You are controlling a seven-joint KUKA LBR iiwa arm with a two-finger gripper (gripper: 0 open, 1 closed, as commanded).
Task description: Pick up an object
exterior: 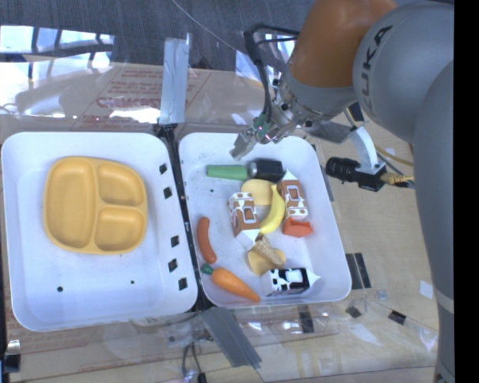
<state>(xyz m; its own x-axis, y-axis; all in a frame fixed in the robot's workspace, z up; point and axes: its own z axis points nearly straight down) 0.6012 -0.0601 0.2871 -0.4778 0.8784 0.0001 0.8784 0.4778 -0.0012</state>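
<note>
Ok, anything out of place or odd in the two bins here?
Nothing stands out. The yellow divided plate lies flat in the left bin; the toy food, including the carrot and banana, is jumbled inside the right bin, nothing spilled.

Before you are two shallow white plastic bins: the left bin carries a mustard-yellow divided plastic tray, all one shade. In the right bin you'll see a bright orange toy carrot, a reddish-orange toy sausage, a yellow toy banana, a green stick with a black cap, a black-and-white cow-patterned block, and two brown-and-white patterned toy blocks. Your grey arm wears an orange band.
</note>
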